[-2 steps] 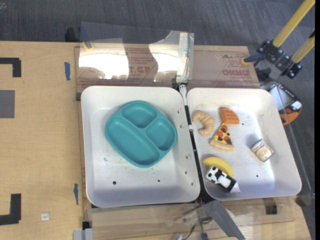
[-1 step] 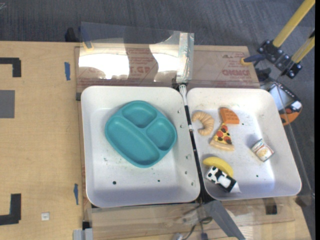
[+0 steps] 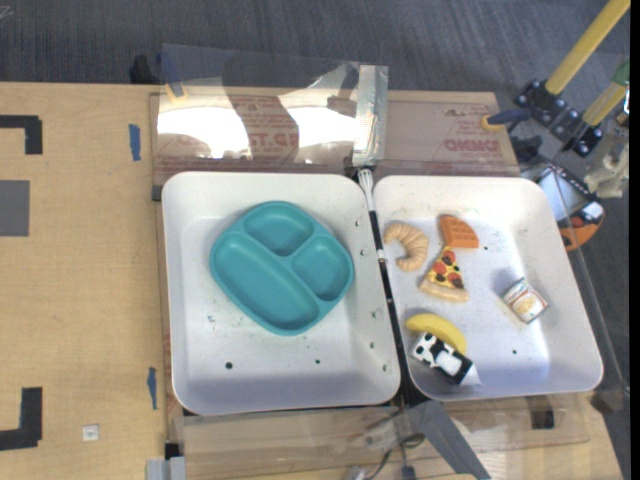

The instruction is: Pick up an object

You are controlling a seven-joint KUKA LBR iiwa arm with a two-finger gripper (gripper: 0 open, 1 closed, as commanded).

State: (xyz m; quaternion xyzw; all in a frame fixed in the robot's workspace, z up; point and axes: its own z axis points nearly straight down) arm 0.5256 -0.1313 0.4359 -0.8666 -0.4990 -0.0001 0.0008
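At the 3 o'clock edge of the right bin [image 3: 560, 368] the arm's wrist sits over the rim, and the pincer [image 3: 583, 208] there is too blurred for me to tell whether it is apart or together. Nothing is seen held in it.

The nearest candidate is the small can [image 3: 524, 300], lying on its side toward 7 o'clock from the pincer, near but apart, with its long axis running roughly 10 to 4. The pizza slice [image 3: 445, 275] and the croissant [image 3: 407, 245] lie farther off toward 8 and 9 o'clock. The banana [image 3: 437, 330] touches the black-and-white toy [image 3: 440, 358] at the bin's 6 o'clock side.

I judge the can the shortest reach: down and toward 7 o'clock, closing across its short axis.
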